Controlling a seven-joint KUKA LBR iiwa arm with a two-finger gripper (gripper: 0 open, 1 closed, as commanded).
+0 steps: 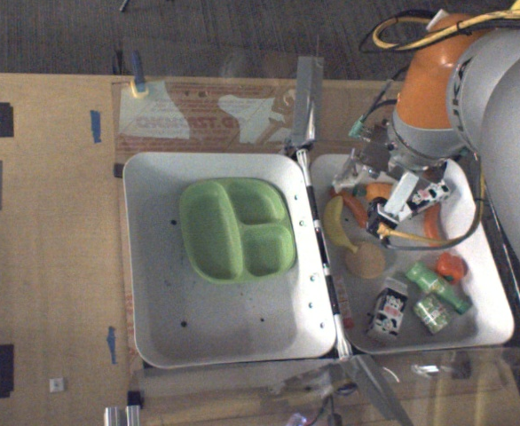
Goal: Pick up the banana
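The banana is yellow and curved. It lies in the right bin close to that bin's left wall, its length running near to far. My gripper hangs over the far left part of the same bin, just beyond and to the right of the banana's far end. I see nothing held in it. An orange carrot-like piece lies directly under the gripper, beside the banana.
The left bin holds a green divided plate. In the right bin are a tan round item, a small milk carton, a green bottle, a green can and a red piece.
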